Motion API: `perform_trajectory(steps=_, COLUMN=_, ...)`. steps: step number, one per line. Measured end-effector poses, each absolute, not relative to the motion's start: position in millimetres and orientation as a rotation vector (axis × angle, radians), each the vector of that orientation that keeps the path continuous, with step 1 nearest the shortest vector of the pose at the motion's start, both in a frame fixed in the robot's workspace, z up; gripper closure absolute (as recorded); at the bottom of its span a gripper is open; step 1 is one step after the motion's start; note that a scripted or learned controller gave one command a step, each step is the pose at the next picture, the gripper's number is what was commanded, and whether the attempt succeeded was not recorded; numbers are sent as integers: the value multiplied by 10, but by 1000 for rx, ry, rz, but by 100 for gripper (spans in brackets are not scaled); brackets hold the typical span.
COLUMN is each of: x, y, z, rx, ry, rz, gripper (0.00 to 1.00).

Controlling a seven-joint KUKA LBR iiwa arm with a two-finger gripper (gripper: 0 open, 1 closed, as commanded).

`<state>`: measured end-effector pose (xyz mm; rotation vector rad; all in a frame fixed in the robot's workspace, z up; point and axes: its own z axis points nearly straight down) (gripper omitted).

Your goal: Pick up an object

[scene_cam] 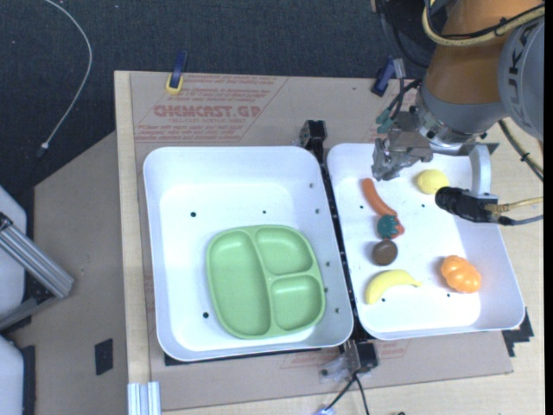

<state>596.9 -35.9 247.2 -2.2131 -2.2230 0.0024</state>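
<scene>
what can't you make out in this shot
- hand, camera view: its fingers blur together against the right bin, so their state is unreadable.
- carrot, camera view: its top end sits right at the hand; touching or apart is unclear.
- arm, camera view: cut off by the top and right edges.
- brown thing and teal thing, camera view: too small to identify.

1. Both white bins [246, 180] look like smooth, slightly glossy plastic.
2. The green divided plate [263, 281] is matt, smooth plastic.
3. The toy foods, such as the banana [390, 284] and orange pepper [460, 273], look like smooth plastic with a soft sheen.
4. The tabletop board [216, 106] looks like matt brown cardboard, printed in red.
5. The pincer [393, 158] looks like dull grey metal.
</scene>
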Motion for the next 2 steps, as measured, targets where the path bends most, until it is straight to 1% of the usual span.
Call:
perform_trajectory(steps=1, x=5793, y=211, z=2514, rx=-2211, ry=-2226, rz=0, gripper=100)
perform_trajectory(steps=2, x=5711, y=760, z=2354, rx=-2211, ry=-2225, rz=3, gripper=100)
